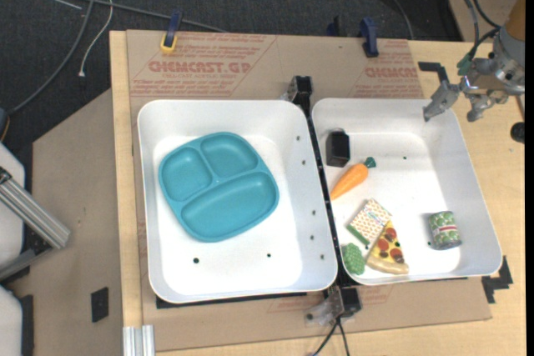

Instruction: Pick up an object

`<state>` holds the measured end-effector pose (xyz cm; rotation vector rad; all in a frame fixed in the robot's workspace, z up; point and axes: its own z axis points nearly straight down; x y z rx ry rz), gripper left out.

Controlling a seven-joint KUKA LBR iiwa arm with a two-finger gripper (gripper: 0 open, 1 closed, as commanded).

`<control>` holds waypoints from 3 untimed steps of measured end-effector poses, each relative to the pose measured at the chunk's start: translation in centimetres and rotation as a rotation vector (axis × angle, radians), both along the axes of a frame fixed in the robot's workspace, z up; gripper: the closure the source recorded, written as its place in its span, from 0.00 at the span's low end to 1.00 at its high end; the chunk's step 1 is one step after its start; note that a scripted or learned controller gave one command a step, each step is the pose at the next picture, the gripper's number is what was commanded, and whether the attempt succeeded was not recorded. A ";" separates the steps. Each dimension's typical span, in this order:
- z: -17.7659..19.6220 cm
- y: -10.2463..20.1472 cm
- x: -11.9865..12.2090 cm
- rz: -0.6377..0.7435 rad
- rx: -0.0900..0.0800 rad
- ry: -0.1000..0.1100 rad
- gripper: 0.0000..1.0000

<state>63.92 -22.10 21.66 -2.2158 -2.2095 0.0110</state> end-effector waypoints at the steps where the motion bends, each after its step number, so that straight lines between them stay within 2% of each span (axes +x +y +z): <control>1: 0.9 0.1 0.3 0.003 -0.004 -0.014 0.00; 3: -7.8 0.8 -0.2 0.004 -0.002 -0.008 0.00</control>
